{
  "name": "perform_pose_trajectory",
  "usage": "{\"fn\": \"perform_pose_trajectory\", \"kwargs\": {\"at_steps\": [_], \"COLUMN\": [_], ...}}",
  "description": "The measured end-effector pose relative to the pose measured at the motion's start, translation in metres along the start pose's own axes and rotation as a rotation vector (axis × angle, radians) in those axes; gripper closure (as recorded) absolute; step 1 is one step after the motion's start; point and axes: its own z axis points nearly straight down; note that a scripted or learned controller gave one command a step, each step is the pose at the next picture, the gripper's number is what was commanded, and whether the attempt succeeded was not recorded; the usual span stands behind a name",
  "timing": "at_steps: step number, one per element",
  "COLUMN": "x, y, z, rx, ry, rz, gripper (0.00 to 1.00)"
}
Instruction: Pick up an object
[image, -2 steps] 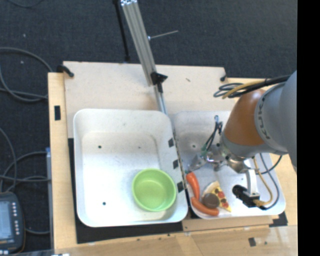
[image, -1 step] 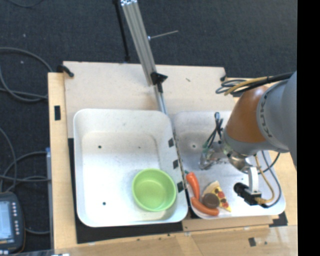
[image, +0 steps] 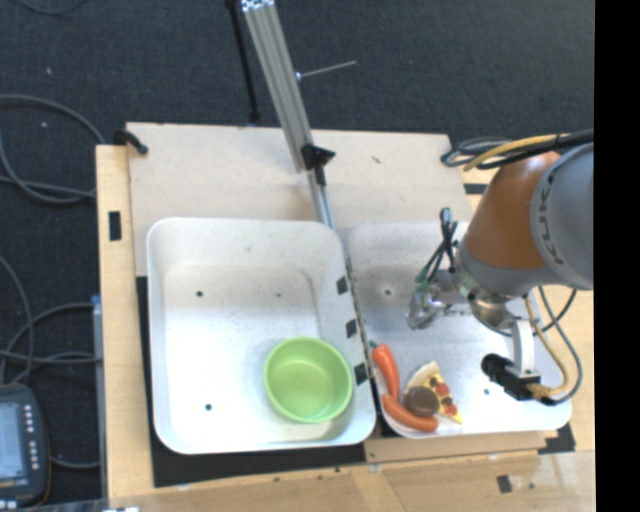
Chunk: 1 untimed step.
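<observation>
My gripper (image: 422, 308) hangs over the middle of the right bin (image: 400, 250), under the arm's orange band. Below it, in the bin's front left corner, lies a cluster of toy food. An orange carrot (image: 386, 368) lies along the left wall. A red sausage (image: 410, 415) lies at the front, beside a pizza slice (image: 440, 385) with a brown round piece (image: 422, 401) on it. The gripper is apart from all of them, and I see nothing held in it.
A green bowl (image: 308, 378) sits in the front right of the left bin (image: 200, 260). A slanted metal post (image: 290, 100) rises behind the bins. Cables and a black fitting (image: 510, 378) trail from the arm over the right bin's right side.
</observation>
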Motion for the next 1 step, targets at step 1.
{"fn": "perform_pose_trajectory", "kwargs": {"at_steps": [1], "x": [-0.0008], "y": [0.0025], "z": [-0.0540], "rx": [-0.002], "ry": [-0.001], "rz": [0.000], "gripper": [1.00]}}
